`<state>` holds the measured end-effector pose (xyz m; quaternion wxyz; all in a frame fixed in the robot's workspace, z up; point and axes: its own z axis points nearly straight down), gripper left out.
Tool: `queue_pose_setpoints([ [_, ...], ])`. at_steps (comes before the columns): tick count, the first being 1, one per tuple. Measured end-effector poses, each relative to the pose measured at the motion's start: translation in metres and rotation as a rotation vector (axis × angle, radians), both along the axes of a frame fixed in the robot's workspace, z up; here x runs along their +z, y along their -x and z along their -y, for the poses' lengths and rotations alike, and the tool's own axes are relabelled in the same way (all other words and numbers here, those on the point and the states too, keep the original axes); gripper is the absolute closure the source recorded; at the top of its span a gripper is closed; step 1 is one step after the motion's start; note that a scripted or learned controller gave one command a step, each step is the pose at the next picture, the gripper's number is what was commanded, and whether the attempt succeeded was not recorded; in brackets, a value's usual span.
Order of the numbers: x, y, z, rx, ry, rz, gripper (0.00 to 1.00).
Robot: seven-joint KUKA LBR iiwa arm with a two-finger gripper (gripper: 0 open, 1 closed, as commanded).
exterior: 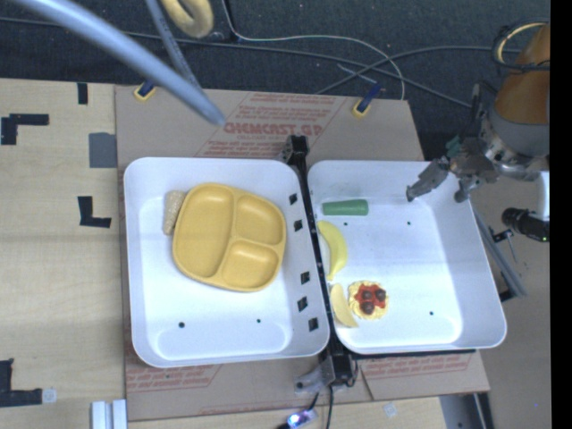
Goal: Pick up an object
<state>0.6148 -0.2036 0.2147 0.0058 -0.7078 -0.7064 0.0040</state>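
Gripper position: the gripper (441, 182) hangs at the 2 o'clock corner of the right bin (465, 266), over its rim, well apart from every object in it.

Jaw state: two dark fingers (424, 184) are splayed apart with open air between them; nothing is held.

Candidate objects, right bin: a green cylinder (345, 208) lies flat at 10 o'clock; a yellow banana (335, 247) curves along the 9 o'clock wall; a small pastry with red topping (367, 299) sits at 7 o'clock, touching a yellow wedge (342, 307) on its 9 o'clock side.

Candidate objects, left bin: a yellow divided plate (229, 237) sits in the middle of the left bin (152, 293), partly covering a tan sponge-like piece (172, 211) at its 9 o'clock edge.

Step in hand: approach and selection (judged, as the fingers are clear of everything).

Recommended target: the green cylinder, nearest the gripper and standing free of its neighbours.

Approach: travel toward 9 o'clock, centre over the cylinder's midpoint, then descend straight.

Finger alignment: set the closing line across the cylinder's short axis (closing along its length would likely push it away).

Risk, rolling: a round body may roll off if one finger touches first.

Risk, wall: the banana lies close against the divider, leaving little room for a finger on that side.

Check before lift: confirm the object sits between the fingers.
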Motion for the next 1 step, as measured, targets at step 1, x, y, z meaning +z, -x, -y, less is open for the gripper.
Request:
queue_pose_setpoints([
  [1,0.0076,-0.003,-0.0004,0.003,0.003,0.013,0.0],
])
